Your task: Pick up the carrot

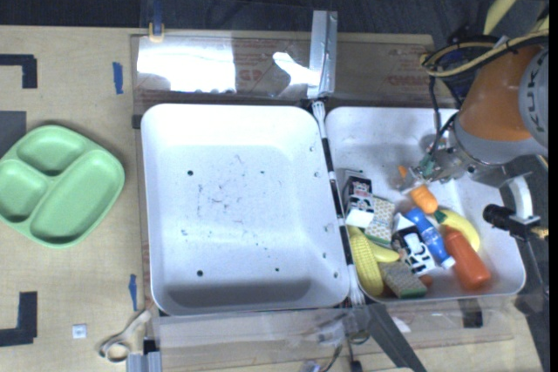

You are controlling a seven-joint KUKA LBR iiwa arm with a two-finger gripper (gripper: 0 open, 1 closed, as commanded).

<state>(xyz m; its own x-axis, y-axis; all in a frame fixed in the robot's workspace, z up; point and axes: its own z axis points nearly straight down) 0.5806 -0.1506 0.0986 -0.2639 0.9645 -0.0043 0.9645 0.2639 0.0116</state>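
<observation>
Carrot [470, 261]: stubby, orange-red, lying near the right bin's [384, 131] near-right corner beside a banana [460, 226]. Gripper [433, 163] hangs farther back over that bin; whether its jaws are spread, I cannot tell.

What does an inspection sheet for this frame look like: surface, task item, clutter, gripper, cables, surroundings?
Surface: wooden bench bearing a left bin and a right bin.
Task item: carrot lies in the right bin, ungripped.
Clutter: banana, corn cob, blue bottle, small boxes.
Gripper: gripper low over the right bin's far side.
Cables: yellow and black loops by the arm.
Surroundings: green divided plate left of the bins.
</observation>
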